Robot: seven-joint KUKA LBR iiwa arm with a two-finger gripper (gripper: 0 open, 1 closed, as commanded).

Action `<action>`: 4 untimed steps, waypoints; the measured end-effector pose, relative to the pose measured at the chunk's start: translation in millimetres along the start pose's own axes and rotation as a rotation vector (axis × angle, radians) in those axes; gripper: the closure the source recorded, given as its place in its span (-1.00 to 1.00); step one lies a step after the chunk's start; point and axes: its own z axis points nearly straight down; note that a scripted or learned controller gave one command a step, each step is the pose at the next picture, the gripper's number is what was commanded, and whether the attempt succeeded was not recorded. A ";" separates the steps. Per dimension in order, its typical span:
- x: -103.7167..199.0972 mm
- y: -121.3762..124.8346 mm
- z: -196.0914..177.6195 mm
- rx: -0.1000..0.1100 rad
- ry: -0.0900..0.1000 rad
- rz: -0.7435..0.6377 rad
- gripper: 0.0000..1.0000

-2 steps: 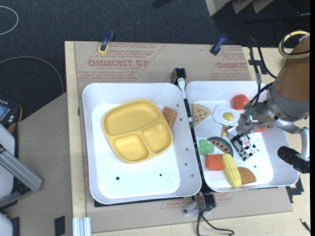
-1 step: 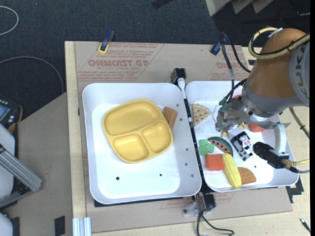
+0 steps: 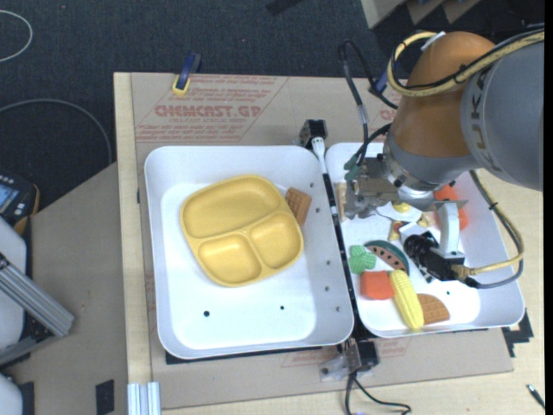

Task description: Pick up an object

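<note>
camera view: the grey arm reaches in from the right, and its orange-banded wrist hangs over the far part of the right bin [image 3: 484, 314]. the gripper [image 3: 355, 199] sits low by that bin's left wall, close to the divide between the two bins. the wrist body covers its tip, so whether it is released or clenched is hidden from this angle, and nothing can be seen gripped in it.

the candidate things lie mostly in the right bin. a watermelon slice [image 3: 386, 253] rests just nearer the camera than the gripper, with a green piece [image 3: 357, 259] touching its left end. beyond these toward the near rim lie a red block [image 3: 377, 284], a corn cob [image 3: 406, 298] beside it, and a brown slice [image 3: 435, 308] against the cob. a small yellow piece [image 3: 403, 207] shows under the wrist, and an orange piece [image 3: 449, 195] peeks out further right.

the left bin [image 3: 173, 301] holds a yellow divided plate [image 3: 242, 230] with a brown waffle piece [image 3: 299, 203] at its right edge.

judging by the pose, the step in hand looks like the descent or the grasp itself in the right bin's far left corner, though no lift has begun and no catch is evident. the next move calls for a firm close on one toy, clear of the bin wall, then a straight rise. the crowding near the watermelon slice could spoil a clean grip.
</note>
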 end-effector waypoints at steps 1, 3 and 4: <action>47.0 4.1 -15.3 0.000 0.001 -0.001 1.00; 43.2 7.5 -11.6 0.001 -0.001 0.004 1.00; 52.8 -4.3 -12.9 0.007 0.000 0.004 1.00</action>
